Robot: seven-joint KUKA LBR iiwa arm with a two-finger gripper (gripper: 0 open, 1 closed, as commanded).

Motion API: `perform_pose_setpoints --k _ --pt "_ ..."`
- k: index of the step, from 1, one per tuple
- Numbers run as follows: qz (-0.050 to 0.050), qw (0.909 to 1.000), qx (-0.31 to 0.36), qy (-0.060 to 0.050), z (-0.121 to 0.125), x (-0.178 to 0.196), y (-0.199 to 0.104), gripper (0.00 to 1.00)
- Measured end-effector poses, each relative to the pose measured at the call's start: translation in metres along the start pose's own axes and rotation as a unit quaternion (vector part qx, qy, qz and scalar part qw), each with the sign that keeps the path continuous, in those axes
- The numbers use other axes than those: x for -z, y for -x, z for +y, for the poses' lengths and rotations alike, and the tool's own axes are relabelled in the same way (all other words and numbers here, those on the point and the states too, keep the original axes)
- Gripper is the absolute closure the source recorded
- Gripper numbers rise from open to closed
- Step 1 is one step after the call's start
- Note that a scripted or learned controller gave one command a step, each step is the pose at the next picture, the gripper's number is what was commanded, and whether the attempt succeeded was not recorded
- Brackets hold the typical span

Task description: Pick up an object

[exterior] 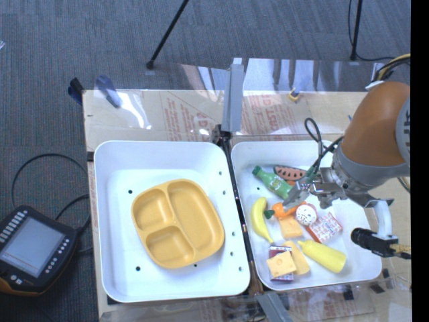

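Note:
The right bin (362, 263) holds several toy foods. Among them are a green bottle (271, 180), a watermelon slice (289, 174), a banana (260, 219) and an orange carrot (283, 211). A cheese wedge (291, 228), a white round piece (306, 213), a red packet (324, 227) and a yellow squeeze bottle (324, 255) lie nearer the front. My gripper (303, 193) hangs low over the middle of this bin. It is just above the carrot and the white piece, beside the green bottle. Nothing can be made out in its grasp.
The left bin (117, 173) carries a yellow three-compartment plate (177, 222). A boxed cheese piece (281, 264) sits at the right bin's front. A tablet (30, 247) lies on the floor to the left. Tripod legs (171, 25) stand behind the bench.

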State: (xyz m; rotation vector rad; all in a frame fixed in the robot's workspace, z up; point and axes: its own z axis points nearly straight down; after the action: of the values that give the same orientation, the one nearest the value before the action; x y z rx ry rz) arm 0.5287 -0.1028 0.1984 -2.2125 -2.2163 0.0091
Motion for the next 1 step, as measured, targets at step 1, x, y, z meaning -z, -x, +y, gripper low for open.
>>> perform_pose_setpoints --k 1 --pt "-0.001 0.9986 0.052 0.004 0.0292 -0.1141 0.0521 0.0"
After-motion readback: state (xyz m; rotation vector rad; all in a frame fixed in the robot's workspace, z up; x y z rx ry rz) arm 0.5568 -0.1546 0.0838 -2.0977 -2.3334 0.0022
